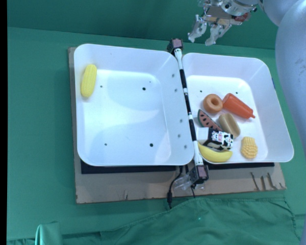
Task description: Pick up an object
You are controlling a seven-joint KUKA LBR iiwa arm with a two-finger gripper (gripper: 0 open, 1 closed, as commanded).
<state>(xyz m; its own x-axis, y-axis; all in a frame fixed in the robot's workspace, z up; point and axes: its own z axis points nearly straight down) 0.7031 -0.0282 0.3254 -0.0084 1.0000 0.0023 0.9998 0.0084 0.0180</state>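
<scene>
An orange plastic carrot (238, 105) lies in the right shallow white bin (275, 137), beside a ring-shaped orange doughnut (212, 103), well below the metal two-finger gripper (206, 34), which hangs beyond the bin's far rim, fingers spread and holding nothing. The bins rest on brown cardboard (117, 193) over green cloth (35, 111).

A lab rig, clearly: green cloth (41, 137) drapes the whole bench and rises as a backdrop on the far side, while two shallow white bins (125, 52) sit side by side on a cardboard sheet (143, 190). A grey robot arm (296, 86) comes in from the right, and plastic toy food — a corn cob (88, 80) left, a banana (214, 153) right — serves as test objects
</scene>
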